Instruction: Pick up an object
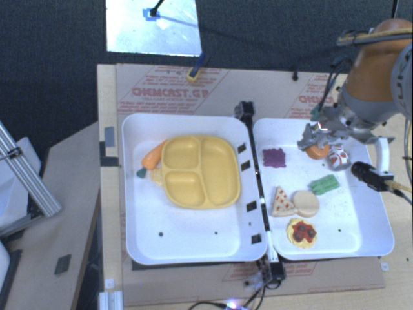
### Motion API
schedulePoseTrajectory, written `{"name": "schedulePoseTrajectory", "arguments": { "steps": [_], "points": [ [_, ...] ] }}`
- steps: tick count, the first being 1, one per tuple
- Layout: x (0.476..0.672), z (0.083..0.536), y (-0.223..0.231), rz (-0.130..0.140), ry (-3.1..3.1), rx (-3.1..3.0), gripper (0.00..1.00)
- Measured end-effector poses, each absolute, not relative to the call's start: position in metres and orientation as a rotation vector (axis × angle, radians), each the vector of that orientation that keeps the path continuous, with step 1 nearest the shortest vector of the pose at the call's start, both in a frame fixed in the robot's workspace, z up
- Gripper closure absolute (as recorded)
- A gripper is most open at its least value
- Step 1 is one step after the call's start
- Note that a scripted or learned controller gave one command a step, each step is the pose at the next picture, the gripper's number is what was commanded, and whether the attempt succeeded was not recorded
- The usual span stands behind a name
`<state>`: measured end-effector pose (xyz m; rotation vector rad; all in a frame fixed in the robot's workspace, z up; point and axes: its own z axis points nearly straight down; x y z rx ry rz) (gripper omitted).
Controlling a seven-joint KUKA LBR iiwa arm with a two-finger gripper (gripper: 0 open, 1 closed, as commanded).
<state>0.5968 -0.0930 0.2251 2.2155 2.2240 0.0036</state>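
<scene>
Camera view, bench from above at a slant.

Left bin (139,192): holds a yellow tray (197,172) with three compartments, lying toward the bin's upper middle. A carrot (153,155) lies just beside the tray's upper left edge, touching or nearly touching it, orange with a green end pointing down-left. A pale yellow piece peeks out under the tray's left edge; what it is cannot be told.

Right bin (368,237): six small toy foods.
- Purple piece (274,157), upper left part of the bin, alone.
- Orange piece (317,151), upper middle, directly under the gripper and partly hidden by it.
- Red-and-white piece (337,158), just right of the orange piece, near the gripper.
- Green piece (324,185), middle right, tilted.
- Pizza slice (281,201), lower left, touching the round tan piece.
- Round tan piece (306,203), just right of the slice.
- Small round pizza (301,232), near the lower edge, below the tan piece.

Arm (381,70): reaches in from the right, orange band above the wrist, cables along it. A black part sticks out over the bin's right side.

Gripper (316,141): low over the upper middle of the right bin, at the orange piece. Whether it is spread, closed or clamped on the piece cannot be told; contact with the piece cannot be told either.

Between the bins: a black divider strip (253,173) with clips.
</scene>
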Motion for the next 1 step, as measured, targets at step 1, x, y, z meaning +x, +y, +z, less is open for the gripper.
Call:
{"name": "schedulePoseTrajectory", "arguments": {
  "steps": [1],
  "points": [
    [0.6139,0.2269,-0.0359,0.006,2.232,2.21,1.0]
  ]
}}
